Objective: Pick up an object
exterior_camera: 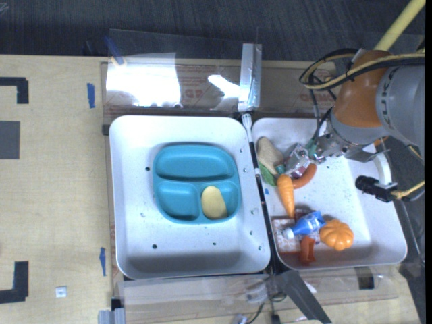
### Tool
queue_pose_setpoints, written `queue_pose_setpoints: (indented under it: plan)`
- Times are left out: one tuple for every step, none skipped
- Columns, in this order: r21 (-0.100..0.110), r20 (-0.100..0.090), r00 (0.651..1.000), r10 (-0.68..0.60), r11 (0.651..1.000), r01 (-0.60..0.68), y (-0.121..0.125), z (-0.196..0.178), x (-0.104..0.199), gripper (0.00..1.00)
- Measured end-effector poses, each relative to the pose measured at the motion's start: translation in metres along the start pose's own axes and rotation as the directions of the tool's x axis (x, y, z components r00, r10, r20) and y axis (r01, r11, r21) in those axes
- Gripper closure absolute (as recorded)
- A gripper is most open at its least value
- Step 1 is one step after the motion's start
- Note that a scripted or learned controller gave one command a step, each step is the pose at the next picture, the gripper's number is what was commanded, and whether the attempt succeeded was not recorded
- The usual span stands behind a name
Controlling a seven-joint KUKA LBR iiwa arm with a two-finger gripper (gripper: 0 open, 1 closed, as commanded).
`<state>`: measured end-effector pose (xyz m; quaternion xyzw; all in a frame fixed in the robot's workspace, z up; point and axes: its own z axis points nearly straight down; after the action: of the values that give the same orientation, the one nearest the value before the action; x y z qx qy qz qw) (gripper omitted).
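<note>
**Claw low in the right bin, beside the carrot**

The claw [302,157] hangs over the right bin [378,228]; I cannot tell its state. The carrot [287,193] lies just below-left of it, long axis running toward the bin's near edge.

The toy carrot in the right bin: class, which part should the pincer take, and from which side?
Grip the carrot across its thick orange upper body, coming straight down from above. It lies flat, tapering toward the bin's near edge, so the wide end offers the better hold. The sausage crowds its top, so closing across its width looks safest.
</note>
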<state>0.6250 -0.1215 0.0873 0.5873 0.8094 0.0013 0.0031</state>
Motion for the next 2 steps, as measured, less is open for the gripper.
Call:
queue_pose_setpoints:
  plan:
    - [0.003,-0.001,1.000,0.002,1.000,-0.002,-0.001,-0.011,-0.001,1.00]
    - [0.006,-0.005,0.992,0.122,0.992,-0.122,0.028,-0.100,0.053,1.00]
